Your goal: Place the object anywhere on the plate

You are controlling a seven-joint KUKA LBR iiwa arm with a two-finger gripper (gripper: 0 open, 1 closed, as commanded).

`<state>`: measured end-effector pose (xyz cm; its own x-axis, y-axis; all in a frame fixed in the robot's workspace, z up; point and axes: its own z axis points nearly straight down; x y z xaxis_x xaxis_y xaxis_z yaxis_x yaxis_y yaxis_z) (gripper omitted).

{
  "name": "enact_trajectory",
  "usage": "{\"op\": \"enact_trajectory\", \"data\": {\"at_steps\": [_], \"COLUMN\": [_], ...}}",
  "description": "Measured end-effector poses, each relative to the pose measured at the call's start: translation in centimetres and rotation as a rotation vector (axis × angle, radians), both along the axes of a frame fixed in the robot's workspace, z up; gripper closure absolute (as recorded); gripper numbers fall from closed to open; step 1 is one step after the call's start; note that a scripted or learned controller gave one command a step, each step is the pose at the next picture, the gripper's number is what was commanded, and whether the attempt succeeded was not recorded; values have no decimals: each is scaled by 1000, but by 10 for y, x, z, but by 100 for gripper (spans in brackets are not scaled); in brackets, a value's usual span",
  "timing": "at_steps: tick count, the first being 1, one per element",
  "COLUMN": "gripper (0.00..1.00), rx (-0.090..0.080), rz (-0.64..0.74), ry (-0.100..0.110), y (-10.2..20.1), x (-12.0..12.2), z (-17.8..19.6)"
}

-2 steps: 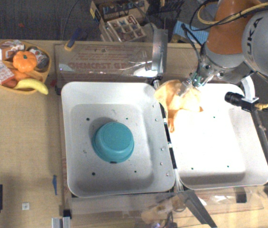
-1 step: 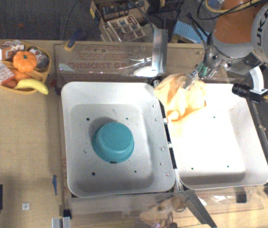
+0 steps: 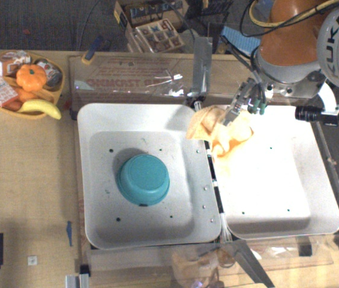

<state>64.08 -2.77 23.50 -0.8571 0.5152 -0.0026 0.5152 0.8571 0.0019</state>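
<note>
A teal round plate [image 3: 144, 179] lies in the middle of the left white bin [image 3: 92, 161]. A soft, crumpled yellow-and-orange object [image 3: 218, 134] hangs over the divide between the two bins, at their far edge. My gripper [image 3: 231, 114] comes down from the upper right, and its fingers pinch the top of this object. The object is up and to the right of the plate, apart from it. Its lower orange part droops toward the right white bin [image 3: 289, 185].
A grey metal post [image 3: 200, 65] stands just behind the bins, close to the held object. A clear plastic sheet [image 3: 133, 77] lies along the back. A basket of toy fruit [image 3: 22, 87] sits at the far left of the bench.
</note>
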Motion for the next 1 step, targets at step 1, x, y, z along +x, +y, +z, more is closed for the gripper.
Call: {"op": "enact_trajectory", "data": {"at_steps": [1], "gripper": [100], "rx": [-1], "rz": [398], "ry": [-1], "y": [40], "x": [-27], "z": [-10]}}
